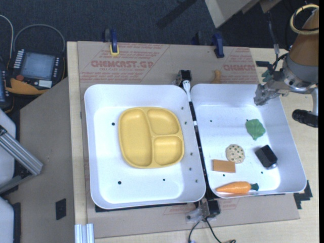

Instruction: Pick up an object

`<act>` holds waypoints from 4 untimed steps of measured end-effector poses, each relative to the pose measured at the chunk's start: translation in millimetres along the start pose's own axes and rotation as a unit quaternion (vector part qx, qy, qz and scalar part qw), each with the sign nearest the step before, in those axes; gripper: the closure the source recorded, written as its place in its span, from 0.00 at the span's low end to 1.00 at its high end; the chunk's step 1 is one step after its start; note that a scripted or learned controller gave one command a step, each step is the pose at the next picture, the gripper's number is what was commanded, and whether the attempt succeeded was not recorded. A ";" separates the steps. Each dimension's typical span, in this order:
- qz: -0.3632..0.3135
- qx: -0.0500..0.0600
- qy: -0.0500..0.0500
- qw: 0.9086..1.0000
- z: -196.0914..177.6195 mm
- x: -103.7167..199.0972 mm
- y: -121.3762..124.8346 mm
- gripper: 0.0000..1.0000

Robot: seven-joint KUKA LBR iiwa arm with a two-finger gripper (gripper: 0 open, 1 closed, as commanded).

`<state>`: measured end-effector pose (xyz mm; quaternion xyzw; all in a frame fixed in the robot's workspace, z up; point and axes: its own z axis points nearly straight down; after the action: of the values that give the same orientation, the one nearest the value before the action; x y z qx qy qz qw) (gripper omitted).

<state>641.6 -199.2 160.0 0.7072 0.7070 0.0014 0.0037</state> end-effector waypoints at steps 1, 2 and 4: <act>-0.001 0.000 0.000 1.000 -53.9 -0.5 1.7 1.00; -0.002 0.005 0.002 1.000 -47.2 48.6 -9.9 1.00; -0.003 0.006 0.003 1.000 -55.0 168.0 -52.0 1.00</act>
<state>589.3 -31.0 214.0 0.7054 0.7088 -0.0006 -0.0022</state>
